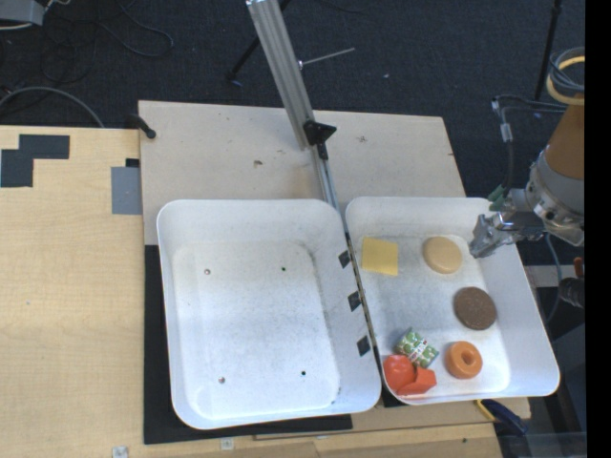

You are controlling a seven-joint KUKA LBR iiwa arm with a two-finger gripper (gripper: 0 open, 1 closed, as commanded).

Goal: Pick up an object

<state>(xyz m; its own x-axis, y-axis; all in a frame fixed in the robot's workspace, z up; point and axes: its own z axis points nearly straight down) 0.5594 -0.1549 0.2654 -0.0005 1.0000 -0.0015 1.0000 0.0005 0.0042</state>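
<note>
The right bin (516, 375) holds a yellow block (380, 256), a tan round piece (442, 254), a dark brown disc (474, 307), an orange ring (464, 360), a green and white patterned piece (417, 347) and a red piece (410, 374). My gripper (485, 236) hangs over the bin's right rim, just right of the tan round piece and above the brown disc. Nothing shows between its tips. The arm's orange band (570, 141) rises at the right edge of the view.
The left bin (248, 313) lies beside the right one, with a row of black clips (351, 299) along the seam. A slanted aluminium rail (286, 74) stands behind the bins. Cables run over the dark floor at the back.
</note>
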